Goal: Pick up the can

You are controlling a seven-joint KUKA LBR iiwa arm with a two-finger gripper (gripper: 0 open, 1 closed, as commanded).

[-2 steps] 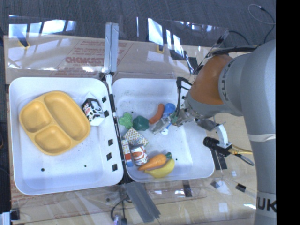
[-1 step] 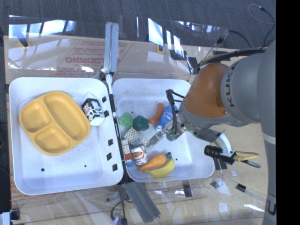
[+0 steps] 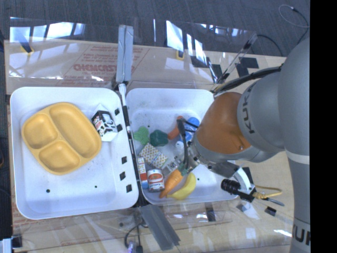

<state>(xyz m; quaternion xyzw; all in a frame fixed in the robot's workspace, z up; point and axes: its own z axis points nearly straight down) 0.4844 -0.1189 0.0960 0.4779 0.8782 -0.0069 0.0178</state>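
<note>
In the left half of the frame a shallow white plastic bin [image 3: 31,194] holds a smooth yellow divided tray [image 3: 60,137] with three rounded compartments. Just right of the tray, against the bin's right wall, a small black-and-white patterned carton [image 3: 105,124] lies tilted.

The right bin [image 3: 158,96], the same glossy white, carries a cluster of small things toward its lower middle. The can [image 3: 155,180], a short cylinder with a red-and-white label and a metal rim, lies at the bin's lower left, near the front wall. Beside it, on the left, is a narrow red-and-white packet [image 3: 141,172]; above it a checkered pouch [image 3: 152,155]. Two soft green lumps [image 3: 150,137] sit higher up. Right of the can, an orange carrot-shaped toy [image 3: 172,183] touches a yellow banana-shaped toy [image 3: 185,187].

The claw [image 3: 184,151] hangs over the clutter above the carrot, apart from the can; whether it is spread or closed, I cannot tell, since the arm's orange band [image 3: 224,128] and grey body [image 3: 274,115] hide much of it. A blue object [image 3: 192,123] and an orange piece [image 3: 174,133] peek out beside the wrist, too hidden to name.
</note>
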